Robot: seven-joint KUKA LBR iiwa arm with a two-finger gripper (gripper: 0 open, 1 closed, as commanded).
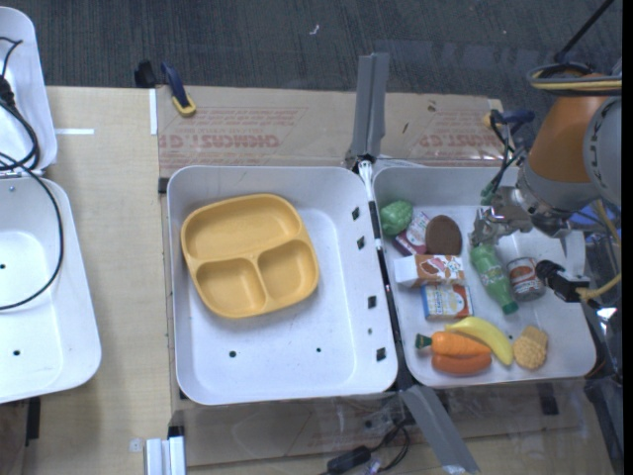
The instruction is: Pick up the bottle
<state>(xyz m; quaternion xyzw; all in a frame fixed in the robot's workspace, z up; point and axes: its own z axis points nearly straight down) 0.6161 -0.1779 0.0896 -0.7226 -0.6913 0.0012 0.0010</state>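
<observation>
A green bottle (492, 277) lies on its side in the right bin (574, 364), its length running from upper left to lower right. It rests between a small printed box (432, 268) and a can (524, 277). My gripper (490, 228) hangs at the bottle's upper end, just above it, under the grey wrist with the orange band (567, 137). The wrist and cabling hide how the gripper stands at the bottle's top.
The right bin also holds a green vegetable (397, 216), a brown item (443, 236), a blue-and-white box (445, 301), a banana (485, 334), a carrot (460, 354) and a cracker (531, 346). A yellow divided plate (249, 253) lies in the left bin (287, 374).
</observation>
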